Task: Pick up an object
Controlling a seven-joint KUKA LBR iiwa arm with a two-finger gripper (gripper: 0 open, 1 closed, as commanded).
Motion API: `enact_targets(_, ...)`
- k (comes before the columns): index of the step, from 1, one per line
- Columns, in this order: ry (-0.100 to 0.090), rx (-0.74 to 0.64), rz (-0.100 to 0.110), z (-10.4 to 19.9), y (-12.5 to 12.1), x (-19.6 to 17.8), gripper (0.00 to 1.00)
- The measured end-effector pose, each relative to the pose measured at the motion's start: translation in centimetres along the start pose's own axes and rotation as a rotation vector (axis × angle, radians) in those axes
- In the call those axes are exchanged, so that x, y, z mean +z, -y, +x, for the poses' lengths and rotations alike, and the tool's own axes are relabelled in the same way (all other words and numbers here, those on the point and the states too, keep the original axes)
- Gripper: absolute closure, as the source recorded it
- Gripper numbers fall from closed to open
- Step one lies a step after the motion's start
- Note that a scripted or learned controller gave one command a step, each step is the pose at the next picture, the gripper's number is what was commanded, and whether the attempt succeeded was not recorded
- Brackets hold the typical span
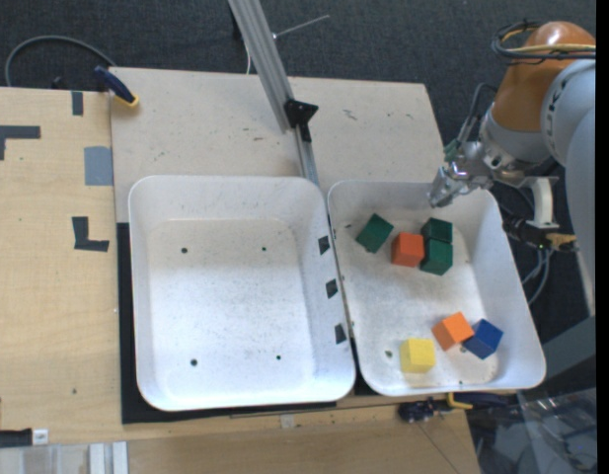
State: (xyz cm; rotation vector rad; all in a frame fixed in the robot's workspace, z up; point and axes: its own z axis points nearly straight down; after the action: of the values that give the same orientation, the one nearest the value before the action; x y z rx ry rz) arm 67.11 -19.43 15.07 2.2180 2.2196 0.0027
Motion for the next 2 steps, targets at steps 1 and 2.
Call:
enact_targets(1,-0.001,-0.002,-0.001,1.1,-0.1,-5.1,1.0)
enact_targets(2,-0.001,-0.001,-0.001,1.7,-0.4,-9.6,1.0)
